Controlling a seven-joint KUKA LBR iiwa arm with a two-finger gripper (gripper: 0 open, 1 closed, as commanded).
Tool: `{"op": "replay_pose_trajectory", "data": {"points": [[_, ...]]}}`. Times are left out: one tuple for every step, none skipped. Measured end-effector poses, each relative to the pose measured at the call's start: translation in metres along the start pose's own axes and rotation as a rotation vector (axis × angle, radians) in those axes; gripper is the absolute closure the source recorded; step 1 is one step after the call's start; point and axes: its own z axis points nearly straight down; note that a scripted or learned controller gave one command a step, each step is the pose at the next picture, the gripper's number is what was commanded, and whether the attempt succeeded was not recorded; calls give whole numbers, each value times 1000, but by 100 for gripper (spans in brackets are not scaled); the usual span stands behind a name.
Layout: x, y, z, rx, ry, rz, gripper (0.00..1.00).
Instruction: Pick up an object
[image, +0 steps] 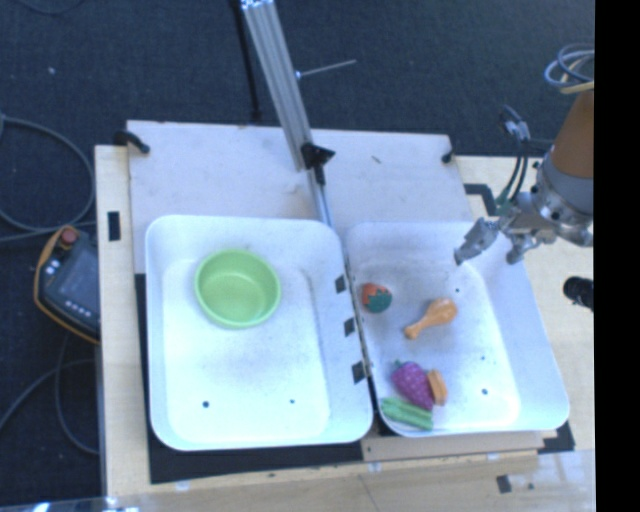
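The tool (490, 240) hangs over the right bin's (520, 330) far edge — whether open or closed I cannot tell. The toy drumstick (432, 318) lies mid-bin, apart from the other toys; it looks light, hard, slippery plastic (best gripped across the thick end).

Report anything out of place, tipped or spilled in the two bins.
Nothing stands out. The green bowl sits upright in the left bin; the toy foods lie loose in the right bin, none spilled outside.
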Motion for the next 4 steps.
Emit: {"op": "replay_pose_trajectory", "data": {"points": [[0, 0, 0, 0, 0, 0, 0], [-4, -8, 60, 7, 0, 4, 0], [-5, -12, 123, 7, 0, 5, 0], [-7, -12, 150, 3, -1, 6, 0]]}}
